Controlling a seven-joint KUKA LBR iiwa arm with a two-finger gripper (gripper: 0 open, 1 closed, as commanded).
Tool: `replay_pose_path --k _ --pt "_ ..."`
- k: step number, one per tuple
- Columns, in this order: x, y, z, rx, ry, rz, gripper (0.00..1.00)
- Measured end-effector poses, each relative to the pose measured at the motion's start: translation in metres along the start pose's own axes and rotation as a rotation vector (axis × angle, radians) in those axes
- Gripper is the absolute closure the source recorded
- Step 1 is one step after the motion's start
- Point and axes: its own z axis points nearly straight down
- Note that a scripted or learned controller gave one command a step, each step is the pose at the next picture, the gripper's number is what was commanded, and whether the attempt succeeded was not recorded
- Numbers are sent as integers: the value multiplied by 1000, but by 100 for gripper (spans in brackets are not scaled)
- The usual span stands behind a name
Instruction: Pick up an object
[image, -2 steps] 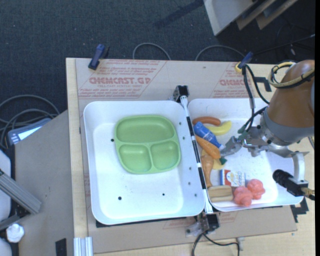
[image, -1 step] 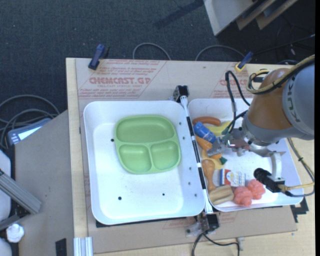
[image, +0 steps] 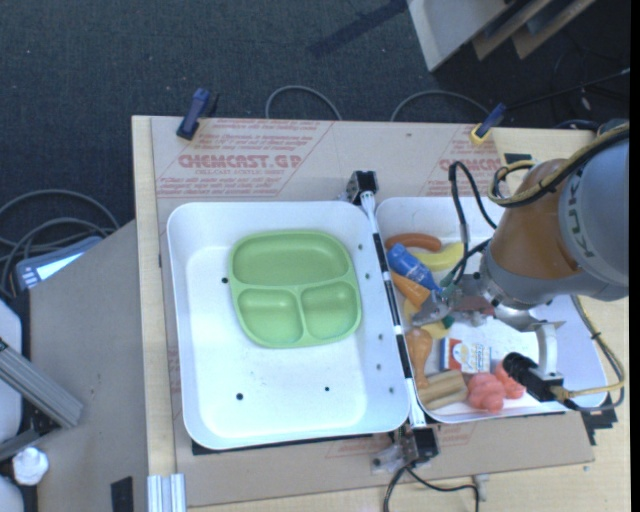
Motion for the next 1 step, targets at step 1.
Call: replay_pose_path --k 1 --pt "3 57 -1 -3 -1 -1 0"
